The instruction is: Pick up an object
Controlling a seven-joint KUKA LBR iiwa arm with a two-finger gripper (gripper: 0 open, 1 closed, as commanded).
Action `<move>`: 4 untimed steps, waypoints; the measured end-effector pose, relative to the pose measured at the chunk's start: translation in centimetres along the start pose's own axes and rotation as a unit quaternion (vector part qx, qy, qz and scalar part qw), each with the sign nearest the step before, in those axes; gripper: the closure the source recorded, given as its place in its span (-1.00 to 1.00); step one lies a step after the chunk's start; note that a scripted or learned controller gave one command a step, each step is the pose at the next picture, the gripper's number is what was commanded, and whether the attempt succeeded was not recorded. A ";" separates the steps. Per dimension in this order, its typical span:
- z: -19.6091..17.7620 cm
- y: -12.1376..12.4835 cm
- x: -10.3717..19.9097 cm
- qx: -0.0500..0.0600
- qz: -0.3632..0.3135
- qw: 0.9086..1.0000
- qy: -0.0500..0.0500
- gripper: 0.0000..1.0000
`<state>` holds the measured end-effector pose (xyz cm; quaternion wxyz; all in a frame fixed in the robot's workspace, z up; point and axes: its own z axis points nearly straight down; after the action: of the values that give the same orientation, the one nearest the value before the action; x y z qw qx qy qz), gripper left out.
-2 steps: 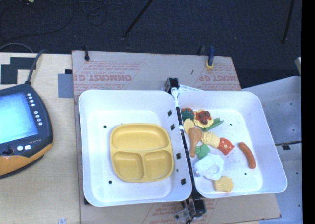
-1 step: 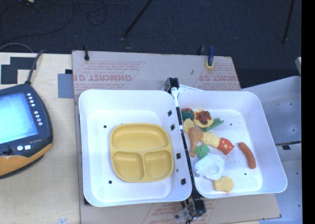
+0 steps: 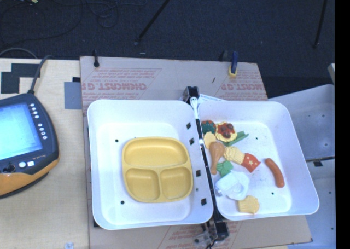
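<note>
Camera view is giving you two white bins sitting side by side; the left bin (image 3: 104,133) is holding a yellow divided tray (image 3: 157,168); the right bin (image 3: 295,160) is carrying a heap of toy food against its left wall; a sausage (image 3: 274,172) is lying apart toward the right; a drumstick (image 3: 216,154), a fries carton (image 3: 243,158) and a cracker (image 3: 249,204) are sitting near it; you cannot tell the gripper's state or load.
</note>
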<state>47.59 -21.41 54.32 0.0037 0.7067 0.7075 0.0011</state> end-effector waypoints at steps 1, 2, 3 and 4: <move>16.5 2.2 2.5 0.011 0.000 1.000 0.005 1.00; 2.1 -0.1 4.1 -0.002 -0.001 1.000 0.000 1.00; 9.1 -0.1 0.0 0.006 0.001 1.000 0.002 1.00; 0.3 0.0 0.0 0.002 0.000 1.000 0.001 1.00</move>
<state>47.59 -21.41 54.03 0.0013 0.7068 0.7074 0.0000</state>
